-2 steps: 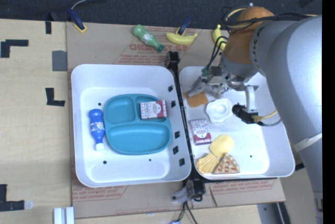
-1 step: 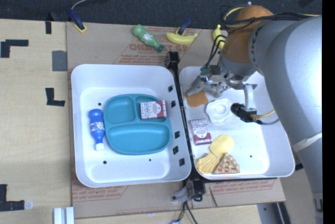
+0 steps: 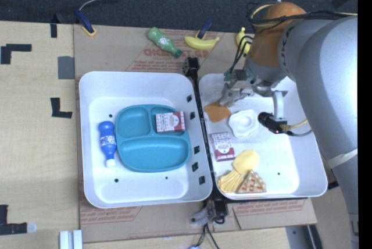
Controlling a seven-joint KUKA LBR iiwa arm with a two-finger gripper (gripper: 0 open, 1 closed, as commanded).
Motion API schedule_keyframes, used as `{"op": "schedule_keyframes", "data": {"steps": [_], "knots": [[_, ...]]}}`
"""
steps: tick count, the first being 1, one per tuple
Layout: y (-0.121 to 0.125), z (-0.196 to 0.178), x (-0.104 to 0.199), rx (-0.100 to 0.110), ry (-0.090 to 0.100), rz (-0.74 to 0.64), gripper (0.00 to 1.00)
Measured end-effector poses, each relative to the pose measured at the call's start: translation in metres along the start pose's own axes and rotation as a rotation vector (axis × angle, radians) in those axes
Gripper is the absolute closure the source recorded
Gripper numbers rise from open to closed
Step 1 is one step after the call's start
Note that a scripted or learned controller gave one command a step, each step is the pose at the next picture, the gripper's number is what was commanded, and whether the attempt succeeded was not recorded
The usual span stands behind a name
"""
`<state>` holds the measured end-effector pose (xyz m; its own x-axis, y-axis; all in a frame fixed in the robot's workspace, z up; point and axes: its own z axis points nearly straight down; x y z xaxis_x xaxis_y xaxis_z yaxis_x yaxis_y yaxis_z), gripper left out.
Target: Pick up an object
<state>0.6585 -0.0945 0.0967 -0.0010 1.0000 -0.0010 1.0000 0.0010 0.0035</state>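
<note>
My gripper (image 3: 231,95) hangs low over the back left part of the right bin (image 3: 302,155), just above and right of a flat orange piece (image 3: 217,112). A white cup-like item (image 3: 243,123) lies right beside that piece. Further forward in the same bin are a small pink-and-white carton (image 3: 222,146), a yellow piece (image 3: 247,160), a ridged yellow piece (image 3: 229,182) and a pizza slice (image 3: 251,184). I see nothing held in the gripper.
The left bin (image 3: 96,91) holds a blue divided tray (image 3: 139,146) with a small carton (image 3: 170,122) on it, and a blue bottle (image 3: 107,142) beside it. Behind the bins lie a green bottle (image 3: 163,41) and a banana (image 3: 201,41). The arm covers the right side.
</note>
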Motion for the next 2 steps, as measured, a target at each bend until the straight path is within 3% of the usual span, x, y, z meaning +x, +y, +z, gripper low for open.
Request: {"op": "schedule_keyframes", "data": {"steps": [1,2], "knots": [[0.0,0.001,0.0,0.001,0.0,0.0,0.0],[-0.017,0.011,0.0,0.0,-0.001,0.0,0.0]]}}
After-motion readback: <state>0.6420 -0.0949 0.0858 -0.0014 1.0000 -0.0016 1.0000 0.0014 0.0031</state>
